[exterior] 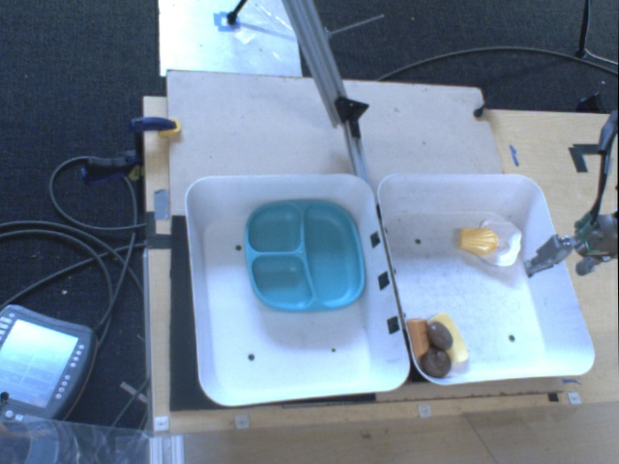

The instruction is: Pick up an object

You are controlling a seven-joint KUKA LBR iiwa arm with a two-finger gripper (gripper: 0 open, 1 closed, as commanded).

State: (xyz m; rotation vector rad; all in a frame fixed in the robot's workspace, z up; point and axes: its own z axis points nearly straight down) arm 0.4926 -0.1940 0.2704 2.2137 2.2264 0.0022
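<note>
The right bin (484, 351) holds a yellow object (477, 240) lying against a white piece (506, 243) near its far right corner. In its near left corner a yellow piece (453, 338), two brown rounded objects (438, 348) and an orange piece (417, 335) are bunched together. My gripper (544, 256) shows at the right rim of this bin, small and partly cut off by the frame edge, just right of the yellow and white pair. Nothing is seen in it.
A teal divided plate (304, 255) lies in the left bin (222, 356). A slanted metal pole (319, 56) runs down to the wall between the bins. Cables and a teach pendant (39, 356) lie on the floor at left.
</note>
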